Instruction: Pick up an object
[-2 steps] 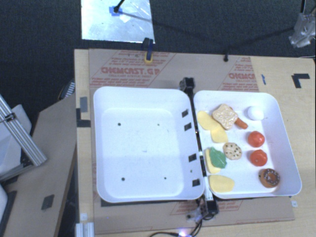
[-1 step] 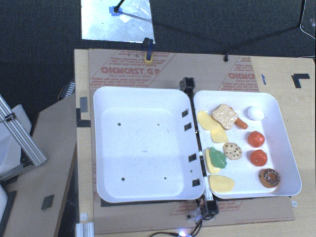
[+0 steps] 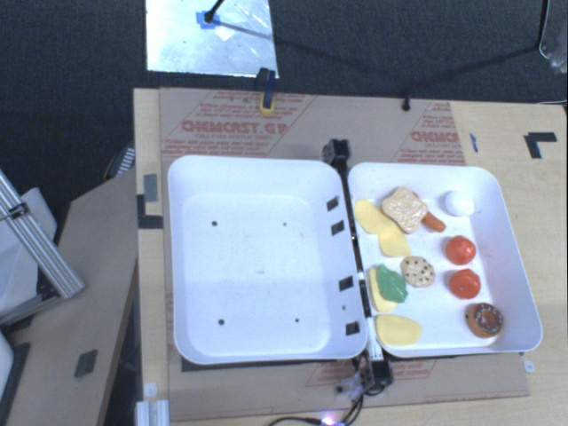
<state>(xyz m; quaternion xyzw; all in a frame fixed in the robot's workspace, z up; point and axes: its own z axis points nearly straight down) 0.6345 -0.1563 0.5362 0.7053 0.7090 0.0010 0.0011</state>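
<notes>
The right bin (image 3: 510,238) holds several toy foods. A slice of toast (image 3: 405,208) lies near its back, with a small orange sausage (image 3: 433,223) beside it and a white egg (image 3: 459,203) to the right. Two red tomatoes (image 3: 460,249) (image 3: 464,283) sit along the right side above a chocolate doughnut (image 3: 484,319). A cookie (image 3: 416,271) lies mid-bin next to a green leaf (image 3: 390,285). Yellow pieces (image 3: 373,217) (image 3: 398,329) lie along the left wall.
The left bin (image 3: 257,260) sits beside the right one, joined by black clips (image 3: 342,229). Both rest on a cardboard sheet (image 3: 302,122) on the bench. A metal plate (image 3: 209,25) lies at the back, and an aluminium frame (image 3: 35,247) stands at the far left.
</notes>
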